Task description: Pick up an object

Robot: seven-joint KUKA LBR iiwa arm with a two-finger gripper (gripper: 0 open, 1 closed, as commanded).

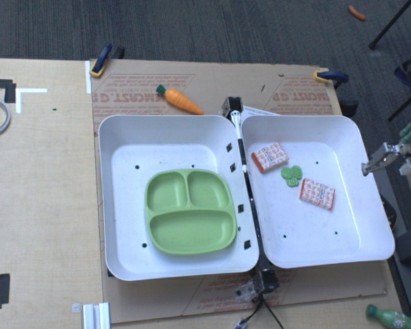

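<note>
The right white bin (342, 242) holds three small things near its far middle. An orange-and-white packet (269, 156) lies at a tilt toward the back. A second packet of the same kind (318, 194) lies to its right and nearer. Between them sits a small green toy vegetable (292, 175), apart from both. In the left white bin (123, 149) a green divided plate (190, 211) lies flat in the middle.
A toy carrot (179, 99) lies on the cardboard behind the left bin. Blue clamps (101, 59) grip the cardboard's far corners. A small metal piece (383, 157) juts at the right bin's right rim. A green bottle (390, 315) lies at the bottom right.
</note>
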